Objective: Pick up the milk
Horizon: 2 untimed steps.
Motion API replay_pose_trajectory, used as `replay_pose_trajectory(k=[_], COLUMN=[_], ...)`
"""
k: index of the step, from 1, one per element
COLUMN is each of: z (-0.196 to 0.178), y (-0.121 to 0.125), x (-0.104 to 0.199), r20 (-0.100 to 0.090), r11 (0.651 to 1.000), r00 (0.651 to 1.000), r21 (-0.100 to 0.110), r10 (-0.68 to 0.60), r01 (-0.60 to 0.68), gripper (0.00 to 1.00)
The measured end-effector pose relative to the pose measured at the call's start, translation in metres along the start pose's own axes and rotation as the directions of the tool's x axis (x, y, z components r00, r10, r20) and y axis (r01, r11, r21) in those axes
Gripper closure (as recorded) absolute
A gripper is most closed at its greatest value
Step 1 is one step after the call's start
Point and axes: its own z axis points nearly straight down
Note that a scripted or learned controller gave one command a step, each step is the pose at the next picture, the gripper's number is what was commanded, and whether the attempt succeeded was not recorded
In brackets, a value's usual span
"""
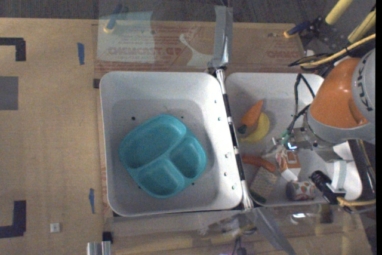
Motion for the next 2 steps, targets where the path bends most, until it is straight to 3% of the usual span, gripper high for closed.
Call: replay_pose_trajectory(k=[1, 2], z=[-0.010, -0.054], y=[0.000, 0.010], x=[-0.003, 0.025], r20=[0.001, -0.005], r11=[1.000, 0.998], r00=[1.000, 0.998], r21=[-0.002, 0.013], r10=[0.005, 0.055], r01=[-0.005, -0.055], gripper=[1.00, 1.00])
